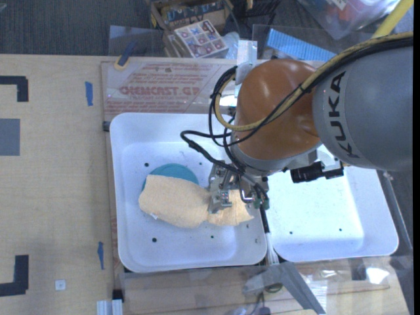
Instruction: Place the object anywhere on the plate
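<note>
Cloth (176,201): pale yellow, soft, crumpled into a flat lump, lying in left bin (131,241), near its middle. Long axis running left to right; right end tucked under gripper (226,199), contact there not resolvable. Plate (176,172): teal, round, flat on bin floor, mostly covered by cloth's upper left part; only an arc of rim visible above cloth.
</note>
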`<state>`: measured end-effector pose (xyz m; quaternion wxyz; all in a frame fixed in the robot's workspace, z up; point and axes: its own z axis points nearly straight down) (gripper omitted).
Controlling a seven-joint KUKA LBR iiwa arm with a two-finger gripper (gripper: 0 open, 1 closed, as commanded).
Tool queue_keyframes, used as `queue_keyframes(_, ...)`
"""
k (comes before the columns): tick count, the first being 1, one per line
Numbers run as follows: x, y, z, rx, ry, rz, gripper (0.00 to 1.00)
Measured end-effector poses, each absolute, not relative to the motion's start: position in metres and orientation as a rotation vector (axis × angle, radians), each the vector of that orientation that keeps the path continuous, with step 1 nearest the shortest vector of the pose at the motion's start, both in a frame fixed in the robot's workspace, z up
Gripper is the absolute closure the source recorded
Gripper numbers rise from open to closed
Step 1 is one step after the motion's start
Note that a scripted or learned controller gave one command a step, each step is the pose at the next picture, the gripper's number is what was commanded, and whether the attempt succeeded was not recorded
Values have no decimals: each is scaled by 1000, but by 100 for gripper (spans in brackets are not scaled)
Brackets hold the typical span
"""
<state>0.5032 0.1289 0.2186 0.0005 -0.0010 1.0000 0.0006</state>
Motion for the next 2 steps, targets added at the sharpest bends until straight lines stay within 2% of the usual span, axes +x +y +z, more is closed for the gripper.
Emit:
queue_keyframes(1,491,179,223,-6,3137,4,100)
queue_keyframes(2,491,179,224,-5,3136,4,0)
